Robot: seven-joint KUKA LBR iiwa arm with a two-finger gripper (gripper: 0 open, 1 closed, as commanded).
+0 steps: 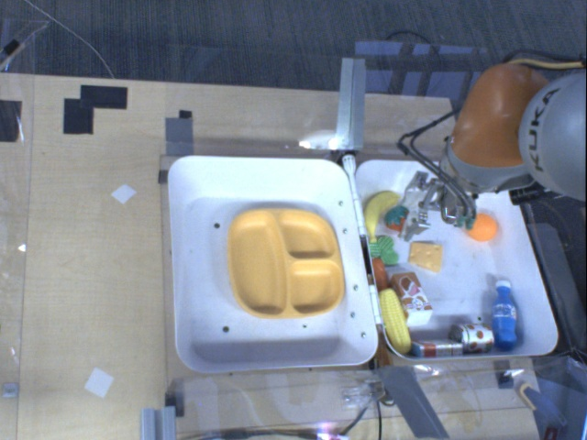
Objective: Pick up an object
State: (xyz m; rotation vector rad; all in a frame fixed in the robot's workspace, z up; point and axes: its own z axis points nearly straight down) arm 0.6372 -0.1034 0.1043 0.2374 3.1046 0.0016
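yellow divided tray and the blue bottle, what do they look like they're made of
Yellow divided tray: likely matte moulded plastic, with uniform colour, soft rounded compartment ridges and no glare. Blue bottle: probably plastic too, glossier, with a white cap and pale label; too small to be sure.

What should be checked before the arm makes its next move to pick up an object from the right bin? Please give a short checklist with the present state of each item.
1. Gripper is above the right bin, where the objects lie: ok.
2. Gripper already holds an object: cannot tell; its metal parts are too small and blurred.
3. A target lies close by: ok; the cheese wedge and the orange ball are both near the gripper.
4. Cheese wedge lies apart from its neighbours: ok.
5. Corn cob is free of the bin wall: not ok; it lies along the left wall.
6. Blue bottle stands clear of the can: not ok; they are close together.
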